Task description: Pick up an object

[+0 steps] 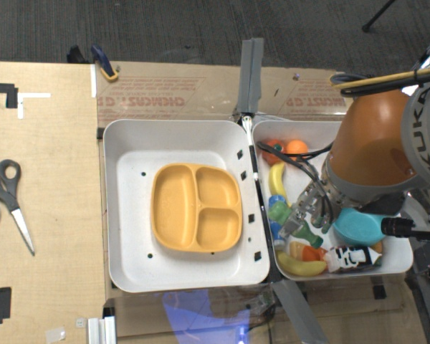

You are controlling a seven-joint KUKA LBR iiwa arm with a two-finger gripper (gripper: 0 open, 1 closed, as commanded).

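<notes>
Orange-banded arm (376, 145) is lowered over the right bin (394, 264); its tool (306, 217) is seen among toys, grip state indiscernible. A yellow divided plate (197, 208) is seen in the left bin (122, 206).

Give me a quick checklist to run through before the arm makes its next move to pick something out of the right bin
1. Tool is over the right bin: ok.
2. Pickable items lie close to the tool, such as the yellow banana and the blue-green toy: ok.
3. An object is already held in the tool: cannot tell; clutter surrounds the tip.
4. Tool open or shut: cannot tell.
5. Teal bottle beside the wrist leaves room to descend: cannot tell; it sits very close.
6. Yellow divided plate in the left bin is apart from the arm's working area: ok.
</notes>
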